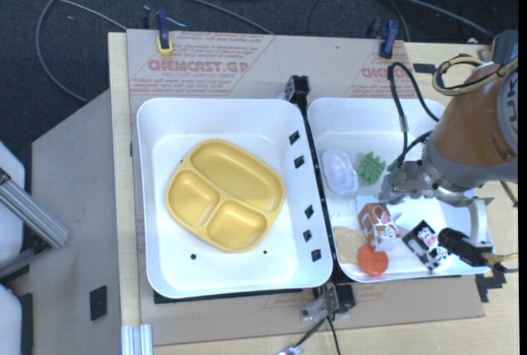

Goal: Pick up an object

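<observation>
While the gripper (397, 185) hangs over the right bin (346, 110), fingers' state can't be told; nearest obj, a green toy (372, 167), lies just left & slightly far of it.

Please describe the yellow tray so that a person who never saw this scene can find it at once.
Look at the left of the two white bins on the bench. The yellow tray lies in its middle, turned at a slant. It is the largest object in either bin, and its three shallow compartments set it apart from the small items in the right bin.
</observation>
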`<state>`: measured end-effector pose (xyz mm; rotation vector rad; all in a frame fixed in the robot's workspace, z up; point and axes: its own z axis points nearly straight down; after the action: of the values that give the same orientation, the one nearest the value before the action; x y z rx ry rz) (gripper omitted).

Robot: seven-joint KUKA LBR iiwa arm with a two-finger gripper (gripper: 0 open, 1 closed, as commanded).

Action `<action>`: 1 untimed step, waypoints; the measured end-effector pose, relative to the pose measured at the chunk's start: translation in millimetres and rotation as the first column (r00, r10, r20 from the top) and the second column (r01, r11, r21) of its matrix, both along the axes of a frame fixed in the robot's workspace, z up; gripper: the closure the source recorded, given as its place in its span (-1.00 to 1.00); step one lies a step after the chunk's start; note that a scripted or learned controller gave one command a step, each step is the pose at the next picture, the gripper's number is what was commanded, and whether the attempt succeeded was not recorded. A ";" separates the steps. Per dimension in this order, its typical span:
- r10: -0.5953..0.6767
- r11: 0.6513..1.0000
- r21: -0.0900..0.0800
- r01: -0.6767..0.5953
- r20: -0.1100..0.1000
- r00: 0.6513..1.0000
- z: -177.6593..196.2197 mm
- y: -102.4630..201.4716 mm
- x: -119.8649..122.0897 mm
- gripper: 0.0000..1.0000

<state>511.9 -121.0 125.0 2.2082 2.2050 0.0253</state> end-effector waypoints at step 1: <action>0.002 1.000 0.001 -0.002 -0.020 1.000 58.4 -9.8 1.6 1.00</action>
<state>513.5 -130.8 183.4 2.2174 2.2178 0.0044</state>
